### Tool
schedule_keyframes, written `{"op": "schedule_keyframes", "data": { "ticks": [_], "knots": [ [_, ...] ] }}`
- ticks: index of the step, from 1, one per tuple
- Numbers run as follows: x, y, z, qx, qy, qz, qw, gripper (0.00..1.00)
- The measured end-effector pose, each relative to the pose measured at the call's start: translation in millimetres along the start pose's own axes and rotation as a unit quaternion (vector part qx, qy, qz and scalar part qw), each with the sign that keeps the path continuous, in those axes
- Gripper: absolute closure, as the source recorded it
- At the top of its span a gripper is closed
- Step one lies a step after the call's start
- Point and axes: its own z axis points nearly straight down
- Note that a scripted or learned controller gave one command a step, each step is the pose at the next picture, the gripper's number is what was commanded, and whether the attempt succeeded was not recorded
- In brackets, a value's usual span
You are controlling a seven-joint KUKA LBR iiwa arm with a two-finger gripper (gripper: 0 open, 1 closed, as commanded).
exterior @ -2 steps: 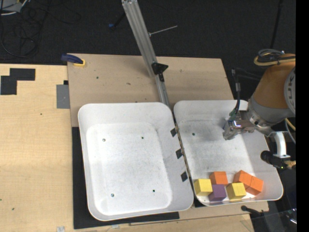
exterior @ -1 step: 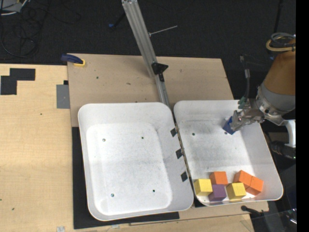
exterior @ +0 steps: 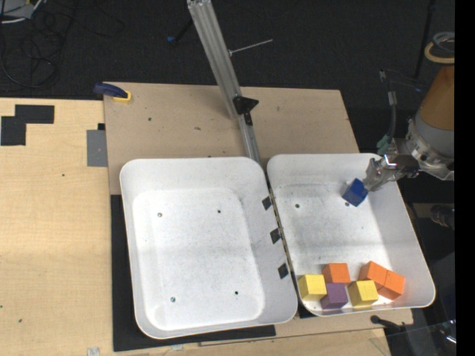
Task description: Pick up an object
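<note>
A blue block [exterior: 355, 192] sits tilted at the tips of my gripper [exterior: 370, 181], over the far right part of the right bin [exterior: 312, 170]. The metal fingers [exterior: 377, 170] reach in from the right and close on the block's upper right corner. Along the right bin's near edge lies a cluster of blocks: a yellow one [exterior: 312, 285], an orange one [exterior: 336, 272], a purple one [exterior: 336, 295], another yellow one [exterior: 363, 293] and two orange ones [exterior: 385, 279].
The left bin [exterior: 141, 170] lies beside the right one, with black clips [exterior: 272, 234] along the shared edge. A slanted aluminium rail [exterior: 220, 58] rises behind the bins. The grey arm with its orange band [exterior: 438, 99] stands at the right edge.
</note>
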Motion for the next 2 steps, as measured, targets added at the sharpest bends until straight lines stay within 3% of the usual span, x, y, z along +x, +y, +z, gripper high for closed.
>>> {"op": "schedule_keyframes", "data": {
  "ticks": [2],
  "knots": [
    [104,-7,6,0.003,0.002,-0.001,1.0000,1.00]
  ]
}}
